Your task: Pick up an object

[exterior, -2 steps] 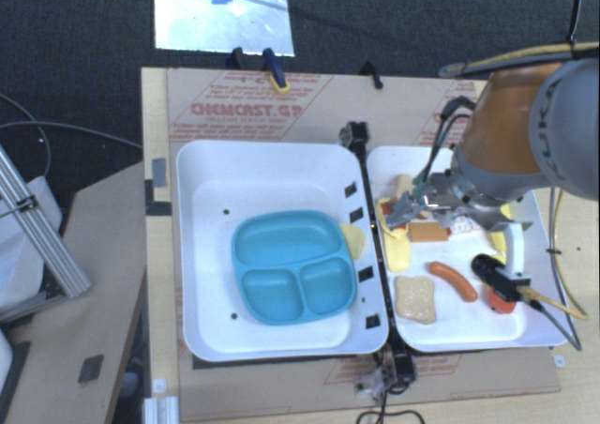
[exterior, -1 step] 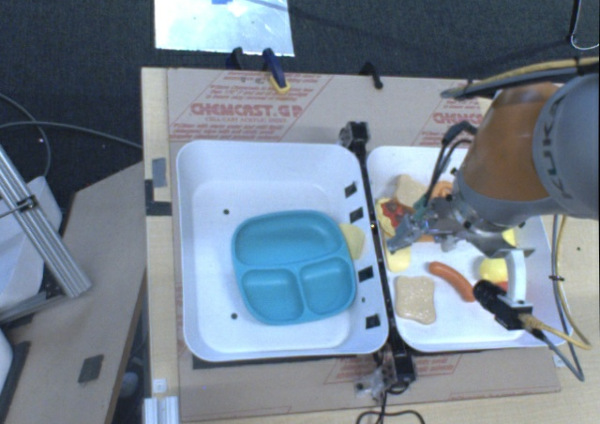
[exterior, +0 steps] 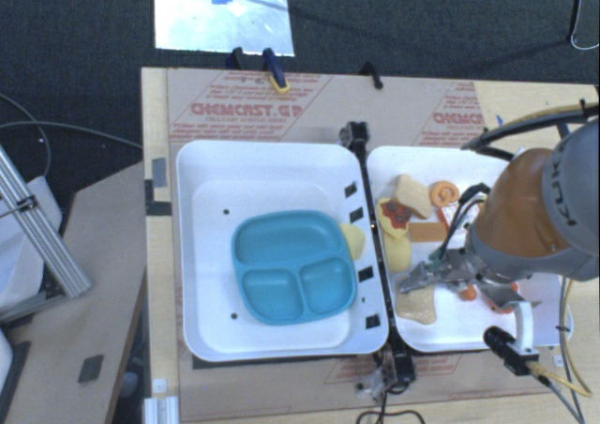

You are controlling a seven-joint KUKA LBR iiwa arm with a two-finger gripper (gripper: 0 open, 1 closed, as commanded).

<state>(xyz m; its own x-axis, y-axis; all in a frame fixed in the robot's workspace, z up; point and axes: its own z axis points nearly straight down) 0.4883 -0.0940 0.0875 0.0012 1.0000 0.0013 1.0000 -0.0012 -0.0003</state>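
The tool (exterior: 419,279) is low in the right bin (exterior: 544,342) among toy food pieces (exterior: 409,216) — I cannot tell its state. This looks like the reach-and-grasp step; next it needs a firm close on one piece — then a lift.

Arm (exterior: 548,211) entered from the right, orange band uppermost, wrist bent downward and leftward. Gripper (exterior: 419,279) sat low, pointing left; whether its tips were apart or together could not be determined
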